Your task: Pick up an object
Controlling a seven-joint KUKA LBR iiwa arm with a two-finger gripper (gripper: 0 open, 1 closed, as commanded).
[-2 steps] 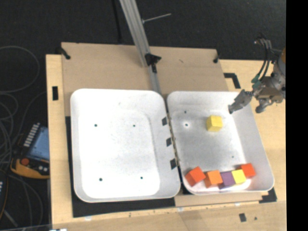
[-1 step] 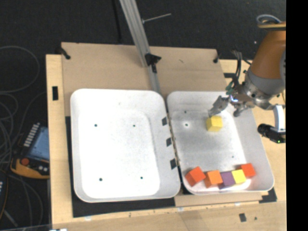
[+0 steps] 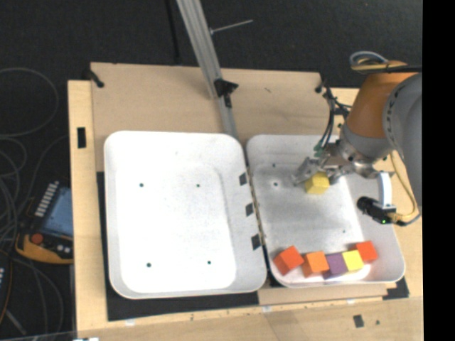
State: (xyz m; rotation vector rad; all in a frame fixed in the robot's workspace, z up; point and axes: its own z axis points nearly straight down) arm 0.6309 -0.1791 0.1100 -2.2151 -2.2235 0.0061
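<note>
Gripper fingers closed around yellow block, block poking out just below fingertips. Best to lift slowly, straight up, squeezing tight, away from right bin.

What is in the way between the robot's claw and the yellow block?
Nothing visible. The gripper is right at the yellow block in the right bin. The other blocks sit apart in a row along that bin's near edge, starting with the red block.

A pale wooden counter stands on dark carpeted floor. Black cables trail on the floor at left, near a handheld control pendant.
</note>
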